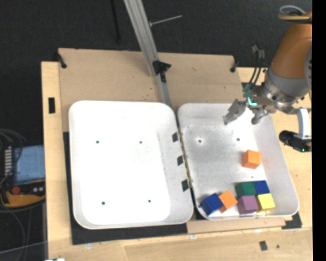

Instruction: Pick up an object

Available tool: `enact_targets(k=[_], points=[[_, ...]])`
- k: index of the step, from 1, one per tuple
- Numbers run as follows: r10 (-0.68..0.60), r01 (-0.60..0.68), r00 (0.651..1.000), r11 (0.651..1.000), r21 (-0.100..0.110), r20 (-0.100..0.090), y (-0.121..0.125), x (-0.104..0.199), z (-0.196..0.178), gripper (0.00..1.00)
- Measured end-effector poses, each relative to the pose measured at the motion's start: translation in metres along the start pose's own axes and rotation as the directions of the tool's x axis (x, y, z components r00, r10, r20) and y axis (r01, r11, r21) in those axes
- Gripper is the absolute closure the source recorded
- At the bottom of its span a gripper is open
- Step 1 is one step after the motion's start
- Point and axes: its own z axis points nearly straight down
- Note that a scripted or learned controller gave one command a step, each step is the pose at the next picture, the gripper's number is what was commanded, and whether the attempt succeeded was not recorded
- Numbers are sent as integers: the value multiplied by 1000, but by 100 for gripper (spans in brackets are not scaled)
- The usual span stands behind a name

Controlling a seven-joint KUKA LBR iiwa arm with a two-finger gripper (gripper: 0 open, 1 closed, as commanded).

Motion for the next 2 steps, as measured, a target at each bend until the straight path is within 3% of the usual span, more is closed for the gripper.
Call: enact_targets(k=[1,2], points=[[-2,2,1000,1000,-4,2,1,0,-2,0],[2,-2,1000,1000,0,3,5,-5,41,0]])
